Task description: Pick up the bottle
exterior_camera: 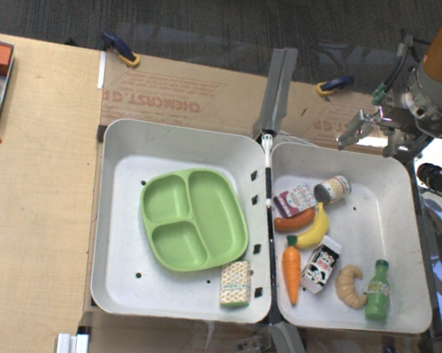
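Camera view: the bottle (378, 292) stands green in the right bin (421, 232), near its front right corner, just beside the croissant (350, 285). The gripper (379, 128) hangs above that bin's far rim, well apart from the bottle; open or clenched, I cannot tell. The approach seems not yet begun; next it must travel forward and descend over the bottle

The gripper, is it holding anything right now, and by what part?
Nothing is held. The gripper hangs above the right bin's far rim; the bottle lies apart in that bin.
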Action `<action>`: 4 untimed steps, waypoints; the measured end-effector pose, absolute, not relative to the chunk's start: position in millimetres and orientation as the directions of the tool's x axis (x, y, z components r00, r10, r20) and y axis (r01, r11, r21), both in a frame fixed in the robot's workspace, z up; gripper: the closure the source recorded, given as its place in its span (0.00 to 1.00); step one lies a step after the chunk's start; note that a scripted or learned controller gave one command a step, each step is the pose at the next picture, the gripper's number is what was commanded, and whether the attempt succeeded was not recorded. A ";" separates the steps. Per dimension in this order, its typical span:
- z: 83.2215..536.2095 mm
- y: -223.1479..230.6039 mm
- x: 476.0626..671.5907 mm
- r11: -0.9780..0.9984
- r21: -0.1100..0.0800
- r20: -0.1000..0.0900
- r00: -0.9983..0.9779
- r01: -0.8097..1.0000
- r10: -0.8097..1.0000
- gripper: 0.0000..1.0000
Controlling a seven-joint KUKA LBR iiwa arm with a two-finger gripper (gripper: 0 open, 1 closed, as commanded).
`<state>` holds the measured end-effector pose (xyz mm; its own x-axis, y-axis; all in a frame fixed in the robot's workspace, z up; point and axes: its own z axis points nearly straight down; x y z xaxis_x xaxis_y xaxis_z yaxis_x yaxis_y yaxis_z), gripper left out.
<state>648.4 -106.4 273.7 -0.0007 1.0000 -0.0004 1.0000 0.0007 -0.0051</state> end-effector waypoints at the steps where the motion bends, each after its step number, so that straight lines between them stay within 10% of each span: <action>1: 188.9 -3.7 658.2 -0.163 -0.006 -0.002 0.163 0.987 0.987 0.00; 3: 162.4 173.4 650.9 -0.312 -0.004 -0.004 0.312 0.950 0.950 0.00; 4: 169.1 172.2 650.8 -0.309 -0.007 -0.008 0.309 0.951 0.951 1.00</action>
